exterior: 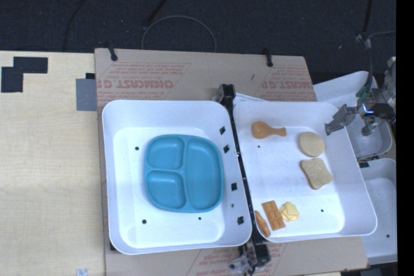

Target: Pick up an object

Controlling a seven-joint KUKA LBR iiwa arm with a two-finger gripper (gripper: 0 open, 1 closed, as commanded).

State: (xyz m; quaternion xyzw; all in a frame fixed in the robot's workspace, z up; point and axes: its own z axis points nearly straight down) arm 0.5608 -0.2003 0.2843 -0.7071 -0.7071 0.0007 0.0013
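Two bins sit side by side on my surface (pixel 45 158). The left bin (pixel 123 119) holds a plate (pixel 183 173) near its middle. In the right bin (pixel 352 216), a drumstick (pixel 267 130) lies toward the back, a bun (pixel 311 143) to its right, and toast (pixel 315 172) just in front of the bun. At the front lie a cracker (pixel 272 214), a wedge (pixel 290 211) touching its right side, and a stick (pixel 261 223) on its left. My claw (pixel 341 118) hangs over the right bin's far right edge.
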